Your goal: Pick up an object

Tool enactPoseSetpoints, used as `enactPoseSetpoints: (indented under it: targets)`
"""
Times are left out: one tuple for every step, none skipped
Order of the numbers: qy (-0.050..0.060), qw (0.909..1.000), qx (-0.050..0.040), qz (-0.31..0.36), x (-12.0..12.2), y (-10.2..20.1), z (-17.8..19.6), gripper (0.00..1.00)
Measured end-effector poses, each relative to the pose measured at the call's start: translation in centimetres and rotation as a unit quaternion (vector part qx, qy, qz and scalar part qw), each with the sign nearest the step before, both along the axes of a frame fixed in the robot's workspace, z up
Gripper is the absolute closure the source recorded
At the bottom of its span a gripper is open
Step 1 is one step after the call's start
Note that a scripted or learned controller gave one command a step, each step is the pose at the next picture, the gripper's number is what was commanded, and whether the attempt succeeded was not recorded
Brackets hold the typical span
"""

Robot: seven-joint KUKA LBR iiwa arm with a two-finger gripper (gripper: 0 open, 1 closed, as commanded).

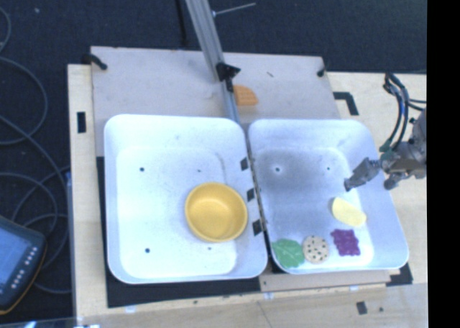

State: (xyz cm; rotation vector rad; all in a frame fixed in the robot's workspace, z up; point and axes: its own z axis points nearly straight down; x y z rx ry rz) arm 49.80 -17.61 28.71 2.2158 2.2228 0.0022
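Observation:
In the right bin (302,139) lie a pale yellow piece (348,211), a purple cluster (346,242), a round speckled cookie (315,248) and a green leafy piece (288,252). The left bin (144,139) holds a yellow bowl (215,211). My gripper (363,173) reaches in from the right edge, over the right bin's right side, just above and right of the pale yellow piece. Nothing shows between its fingers.
A slanted metal pole (205,28) runs from the top down to the seam between the bins. A small orange object (245,96) lies on the board behind the bins. Cables hang at the right edge, and a tablet sits at the lower left.

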Motion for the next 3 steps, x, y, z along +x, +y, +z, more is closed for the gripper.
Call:
enactPoseSetpoints:
  targets:
    - [0.000, 1.0000, -0.0001, -0.001, 0.0, 0.0, 0.0, 0.00]
    - [0.003, 1.0000, -0.0002, -0.002, -0.7, -0.7, -4.7, 0.00]
    - [0.003, 1.0000, 0.0000, -0.002, 0.1, -0.9, -9.2, 0.00]
